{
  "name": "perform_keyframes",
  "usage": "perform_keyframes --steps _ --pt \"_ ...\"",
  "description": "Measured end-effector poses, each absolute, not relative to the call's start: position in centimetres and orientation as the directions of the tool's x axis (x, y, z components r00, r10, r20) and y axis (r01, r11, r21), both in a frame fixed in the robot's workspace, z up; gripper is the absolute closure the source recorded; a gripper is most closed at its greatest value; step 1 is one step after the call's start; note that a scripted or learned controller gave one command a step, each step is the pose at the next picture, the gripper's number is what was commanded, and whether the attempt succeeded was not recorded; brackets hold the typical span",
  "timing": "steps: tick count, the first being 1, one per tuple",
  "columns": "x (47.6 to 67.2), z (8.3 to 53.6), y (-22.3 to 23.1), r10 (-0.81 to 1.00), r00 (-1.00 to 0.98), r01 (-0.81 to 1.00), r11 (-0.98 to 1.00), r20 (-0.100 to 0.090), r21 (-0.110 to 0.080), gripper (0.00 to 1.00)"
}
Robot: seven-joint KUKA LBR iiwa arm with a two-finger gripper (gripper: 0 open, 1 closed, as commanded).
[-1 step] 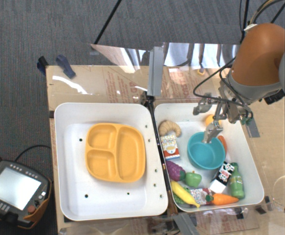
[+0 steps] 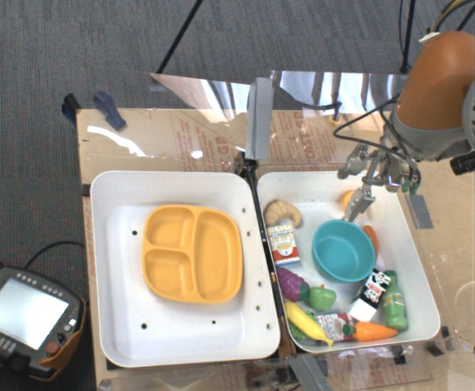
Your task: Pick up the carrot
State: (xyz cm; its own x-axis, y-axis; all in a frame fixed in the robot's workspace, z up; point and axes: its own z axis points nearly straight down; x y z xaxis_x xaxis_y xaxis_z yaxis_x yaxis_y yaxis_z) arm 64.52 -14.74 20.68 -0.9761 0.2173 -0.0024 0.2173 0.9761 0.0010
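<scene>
Gripper (image 2: 359, 206) sits low over the back of the right bin (image 2: 420, 259), just behind the teal bowl (image 2: 344, 250), beside a small orange item (image 2: 348, 198) at the back wall; nothing visible between the fingers, and can't tell if they're open or closed from this angle. Carrot (image 2: 373, 331) lies flat at the bin's front edge, orange body pointing right, green top to the left, well apart from the gripper. Touching or just beside it: a milk carton (image 2: 371, 293) with cow print and a green bottle (image 2: 394, 309) behind, a foil packet (image 2: 331, 326) and a banana (image 2: 305, 320) to its left. Also in that bin: green pepper (image 2: 322, 298), purple grapes (image 2: 292, 283), small juice box (image 2: 283, 243), croissant (image 2: 282, 212), and an orange-red thing (image 2: 371, 236) partly hidden at the bowl's right rim. Left bin (image 2: 123, 210) holds a yellow divided plate (image 2: 193, 252). Arm (image 2: 437, 88) comes in from upper right. Teach pendant (image 2: 27, 320) on the floor at lower left.
</scene>
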Motion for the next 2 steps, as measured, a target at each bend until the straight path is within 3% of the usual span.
perform_keyframes --steps 1,2 --pt "63.4 15.6 -20.4 0.362 -0.932 0.362 0.932 0.001 0.001 0.0" --pt "63.6 8.5 -20.2 0.378 -0.926 0.378 0.926 0.004 0.0 0.0"
